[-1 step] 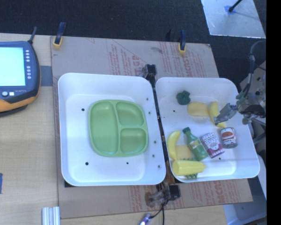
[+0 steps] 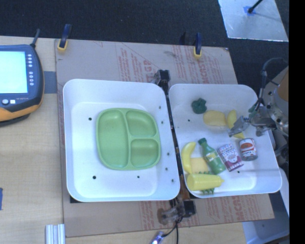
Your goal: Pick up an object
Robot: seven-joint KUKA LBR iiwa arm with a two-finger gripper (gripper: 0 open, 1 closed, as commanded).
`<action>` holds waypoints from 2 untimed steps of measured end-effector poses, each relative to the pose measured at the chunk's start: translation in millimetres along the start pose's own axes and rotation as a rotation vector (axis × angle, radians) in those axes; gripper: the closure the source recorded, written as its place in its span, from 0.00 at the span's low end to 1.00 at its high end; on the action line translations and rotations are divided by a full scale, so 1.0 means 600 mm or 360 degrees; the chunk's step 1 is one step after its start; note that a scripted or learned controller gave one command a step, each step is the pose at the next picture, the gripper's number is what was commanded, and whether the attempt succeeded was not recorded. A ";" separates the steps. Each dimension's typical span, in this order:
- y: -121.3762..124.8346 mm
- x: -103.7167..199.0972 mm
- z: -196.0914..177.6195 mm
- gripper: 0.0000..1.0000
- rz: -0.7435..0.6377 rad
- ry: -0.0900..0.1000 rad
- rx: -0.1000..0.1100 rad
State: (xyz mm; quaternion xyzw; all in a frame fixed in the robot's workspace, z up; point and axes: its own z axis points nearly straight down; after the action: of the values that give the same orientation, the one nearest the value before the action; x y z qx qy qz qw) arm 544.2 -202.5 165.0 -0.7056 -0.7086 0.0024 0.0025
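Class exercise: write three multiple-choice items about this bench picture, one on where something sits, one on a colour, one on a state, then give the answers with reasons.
1. Where does the green plastic divided tray lie?
A. in the left white bin
B. in the right white bin
C. on the bare bench

2. What colour is the small plastic bottle in the right bin?
A. blue
B. green
C. white

3. How does the small red-labelled can lie?
A. stacked on the bottle
B. inside the divided tray
C. on the right bin's floor, beside the red and white packet

Answers: 1 A, the green plastic divided tray rests in the left white bin. 2 B, the small plastic bottle is green with a dark cap. 3 C, the small red-labelled can sits next to the red and white packet in the right white bin.
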 end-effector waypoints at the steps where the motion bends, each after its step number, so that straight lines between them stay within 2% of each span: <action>1: 0.080 -0.015 0.110 0.00 -0.0005 -0.0002 -0.0003; 2: 0.081 -0.017 0.092 1.00 -0.0008 -0.0004 -0.0004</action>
State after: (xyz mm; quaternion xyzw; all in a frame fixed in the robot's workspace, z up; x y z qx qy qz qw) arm 592.6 -212.2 109.7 -0.7038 -0.7103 0.0025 0.0008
